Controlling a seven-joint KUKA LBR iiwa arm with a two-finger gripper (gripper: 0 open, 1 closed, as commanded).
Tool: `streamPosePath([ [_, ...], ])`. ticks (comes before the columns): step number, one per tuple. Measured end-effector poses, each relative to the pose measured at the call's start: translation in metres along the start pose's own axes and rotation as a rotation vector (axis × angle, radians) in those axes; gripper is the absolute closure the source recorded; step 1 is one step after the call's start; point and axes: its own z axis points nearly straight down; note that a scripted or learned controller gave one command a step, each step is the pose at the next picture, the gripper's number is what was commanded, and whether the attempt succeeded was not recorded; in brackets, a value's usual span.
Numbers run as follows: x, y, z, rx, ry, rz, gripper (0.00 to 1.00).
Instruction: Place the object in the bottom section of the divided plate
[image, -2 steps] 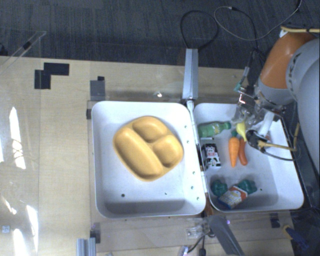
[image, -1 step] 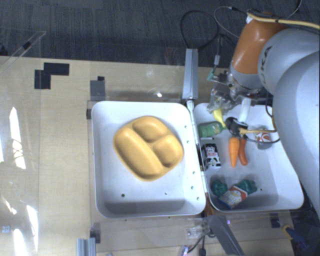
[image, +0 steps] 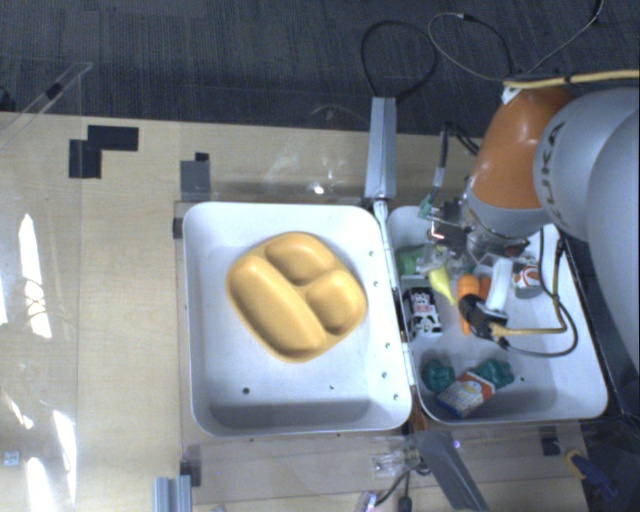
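Tool (image: 478, 262): at the end of the grey arm with its orange band (image: 515, 140), low over the upper middle of the right bin (image: 590, 385); whether it is open or closed cannot be told, and no item can be seen in its hold.
Divided plate (image: 297, 293): yellow, three sections, lying in the left bin (image: 215, 400), well to the left of the tool and across the wall between the bins; its sections hold nothing.
Plate sections: one long section along the lower-left side, two smaller ones on the upper-right side, the whole plate turned at a slant.
Orange item (image: 470, 292): just below the tool, near it; contact cannot be told.
Green item (image: 410, 260): just to the left of the tool, by the bin's left wall.
Yellow item (image: 441, 277): between the green item and the orange one, close under the tool.
Dark printed box (image: 424, 312): below and left of the tool, against the left wall of the right bin.
Teal items (image: 438, 376): well below the tool, near the bin's lower edge, with a red-and-white packet (image: 462, 396) just beside them.
White-and-red small item (image: 525, 279): just right of the tool.
Tabletop (image: 100, 330): pale wood, carrying both bins.
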Motion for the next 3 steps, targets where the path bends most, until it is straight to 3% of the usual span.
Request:
streamPosePath([
  [1,0.079,0.005,0.000,-0.001,0.001,-0.242,1.00],
  [2,0.103,-0.046,-0.092,-0.003,0.001,-0.197,1.00],
  [3,0.116,-0.132,-0.166,-0.005,0.001,-0.666,1.00],
])
